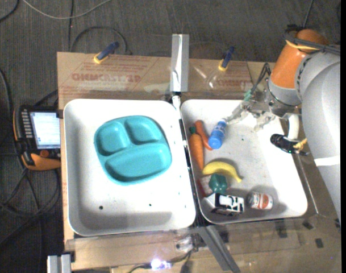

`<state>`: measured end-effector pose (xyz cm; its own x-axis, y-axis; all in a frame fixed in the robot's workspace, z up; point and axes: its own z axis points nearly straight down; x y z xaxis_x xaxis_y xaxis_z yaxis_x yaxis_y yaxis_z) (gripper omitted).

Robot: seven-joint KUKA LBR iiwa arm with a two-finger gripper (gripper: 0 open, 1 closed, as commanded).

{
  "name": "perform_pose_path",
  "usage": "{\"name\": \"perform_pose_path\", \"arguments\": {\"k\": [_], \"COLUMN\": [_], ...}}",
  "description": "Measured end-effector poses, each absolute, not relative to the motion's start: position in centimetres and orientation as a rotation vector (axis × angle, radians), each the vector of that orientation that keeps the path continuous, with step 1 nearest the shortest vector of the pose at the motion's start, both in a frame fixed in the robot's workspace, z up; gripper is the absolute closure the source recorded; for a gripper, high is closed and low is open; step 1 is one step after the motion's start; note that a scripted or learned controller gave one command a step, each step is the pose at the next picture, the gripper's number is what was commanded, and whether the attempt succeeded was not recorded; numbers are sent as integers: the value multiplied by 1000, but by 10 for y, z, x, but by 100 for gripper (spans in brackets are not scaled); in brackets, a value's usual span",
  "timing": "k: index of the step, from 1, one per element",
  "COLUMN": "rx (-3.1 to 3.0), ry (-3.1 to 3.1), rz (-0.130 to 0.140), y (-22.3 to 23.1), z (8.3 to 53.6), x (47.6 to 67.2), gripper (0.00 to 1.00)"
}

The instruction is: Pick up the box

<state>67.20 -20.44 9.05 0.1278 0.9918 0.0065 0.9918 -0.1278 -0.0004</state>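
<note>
The claw [253,111] hangs over the far right part of the right bin [300,201], its fingers spread apart with nothing between them. The box [229,202] lies at the opposite end of that same bin, against the near wall, so it sits down and a little left of the claw in the camera view, well apart from it. The box is small, dark with white patches, and its long axis runs roughly left to right along the near wall.

My judgement is that the reach must cross most of the bin, passing over the banana [221,170]. The box is crowded: a green pepper [217,182] is just beside its far side, a can [259,200] lies near its right end, and the bin's wall slopes up close behind it. Fingers closing across the short side would have little room on the wall side. The bin floor is smooth and white. The left bin [82,209] holds a blue tray [133,148]
</note>
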Motion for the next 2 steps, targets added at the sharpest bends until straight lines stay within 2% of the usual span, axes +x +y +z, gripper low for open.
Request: {"name": "perform_pose_path", "arguments": {"k": [1,2], "rx": [-2356,-2712], "ry": [-2073,-1603], "rz": [-7,-7], "y": [-204,-158], "z": [90,89], "x": [672,656], "gripper": [0,0]}}
